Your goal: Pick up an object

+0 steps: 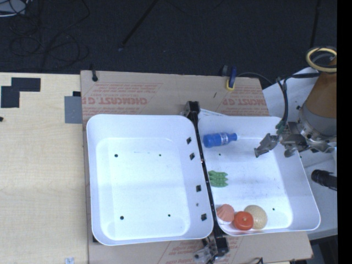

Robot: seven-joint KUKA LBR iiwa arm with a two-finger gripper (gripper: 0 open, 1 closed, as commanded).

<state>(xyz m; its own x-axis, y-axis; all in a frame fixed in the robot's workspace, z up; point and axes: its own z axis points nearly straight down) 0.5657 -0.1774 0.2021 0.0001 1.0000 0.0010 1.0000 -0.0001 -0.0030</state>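
Note:
In the right bin (pixel 286 188) a blue bottle (pixel 220 139) lies on its side near the far left corner. A small green object (pixel 218 179) rests by the bin's left wall. At the near edge a pink piece (pixel 225 213), a red round object (pixel 243 220) and a beige round object (pixel 257 216) sit bunched together. My gripper (pixel 276 149) hovers over the bin's far right part, to the right of the bottle and apart from it. It is open, with nothing between its fingers.
The left bin (pixel 91 164) stands beside the right one, with a black clamp strip (pixel 201 169) along their shared edge. Both rest on a cardboard sheet (pixel 137 95). The grey and orange arm (pixel 324 103) rises at the right.

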